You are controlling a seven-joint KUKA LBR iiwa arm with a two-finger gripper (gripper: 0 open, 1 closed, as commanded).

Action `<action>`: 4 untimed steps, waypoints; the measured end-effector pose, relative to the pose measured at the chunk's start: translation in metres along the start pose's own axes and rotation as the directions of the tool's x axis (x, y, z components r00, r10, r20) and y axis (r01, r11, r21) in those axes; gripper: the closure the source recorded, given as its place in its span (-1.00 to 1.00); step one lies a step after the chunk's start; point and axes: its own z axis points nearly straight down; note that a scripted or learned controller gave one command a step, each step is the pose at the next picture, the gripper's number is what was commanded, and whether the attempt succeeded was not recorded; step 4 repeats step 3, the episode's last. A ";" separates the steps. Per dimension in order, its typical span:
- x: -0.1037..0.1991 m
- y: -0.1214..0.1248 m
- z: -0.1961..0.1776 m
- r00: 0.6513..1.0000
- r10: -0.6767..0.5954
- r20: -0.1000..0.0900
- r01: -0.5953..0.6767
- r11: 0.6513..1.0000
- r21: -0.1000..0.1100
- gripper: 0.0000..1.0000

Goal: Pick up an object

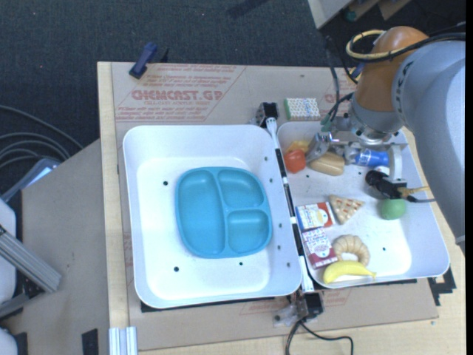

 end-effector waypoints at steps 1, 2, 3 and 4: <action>0.001 0.000 -0.009 1.000 -0.002 0.000 0.002 1.000 0.001 1.00; 0.056 0.002 -0.145 1.000 -0.005 0.000 0.005 1.000 -0.023 1.00; 0.135 -0.034 -0.147 1.000 -0.005 -0.002 0.005 1.000 -0.016 1.00; 0.135 -0.034 -0.147 1.000 -0.005 -0.002 0.005 1.000 -0.016 1.00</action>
